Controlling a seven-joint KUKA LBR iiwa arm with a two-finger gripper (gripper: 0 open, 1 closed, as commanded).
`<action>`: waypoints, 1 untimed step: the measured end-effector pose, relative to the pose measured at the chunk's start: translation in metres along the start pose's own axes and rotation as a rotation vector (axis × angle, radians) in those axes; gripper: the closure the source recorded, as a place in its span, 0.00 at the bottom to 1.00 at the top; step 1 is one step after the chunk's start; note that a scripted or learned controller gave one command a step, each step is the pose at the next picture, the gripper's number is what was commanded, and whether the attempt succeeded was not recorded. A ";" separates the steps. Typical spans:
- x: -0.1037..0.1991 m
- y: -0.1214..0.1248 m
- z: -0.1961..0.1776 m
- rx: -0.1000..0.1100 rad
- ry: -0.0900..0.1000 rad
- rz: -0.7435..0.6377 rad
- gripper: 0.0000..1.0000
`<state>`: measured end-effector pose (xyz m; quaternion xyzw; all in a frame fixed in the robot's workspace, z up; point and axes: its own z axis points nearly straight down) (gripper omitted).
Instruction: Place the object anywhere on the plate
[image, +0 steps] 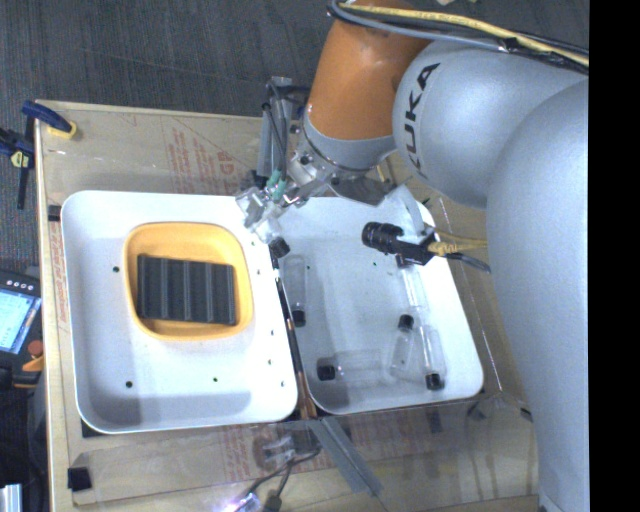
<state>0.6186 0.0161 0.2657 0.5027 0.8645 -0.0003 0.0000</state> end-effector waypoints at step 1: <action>0.000 0.000 0.000 0.000 0.000 0.001 0.00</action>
